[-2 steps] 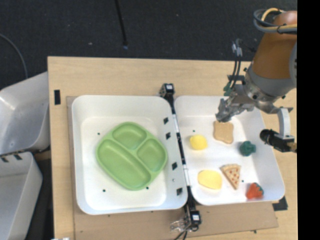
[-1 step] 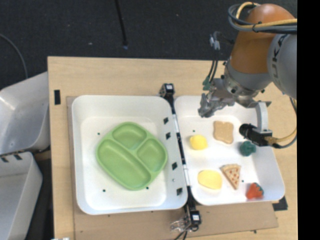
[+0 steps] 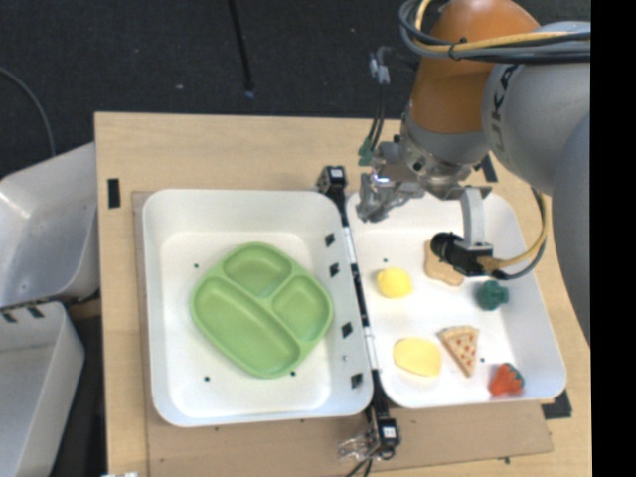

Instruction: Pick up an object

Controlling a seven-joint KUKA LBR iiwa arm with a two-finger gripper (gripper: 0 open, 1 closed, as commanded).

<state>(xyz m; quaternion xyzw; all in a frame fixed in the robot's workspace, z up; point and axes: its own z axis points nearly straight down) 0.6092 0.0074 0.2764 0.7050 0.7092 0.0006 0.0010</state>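
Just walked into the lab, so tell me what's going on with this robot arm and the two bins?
The grey and orange arm reaches in over the right bin, its tool low near the bin's far left corner, with nothing visibly held. Toy food lies loose in that bin: a round yellow piece, a yellow lump, a pizza slice, a strawberry, a green piece and a tan cookie-like piece. The left bin holds a green divided plate.
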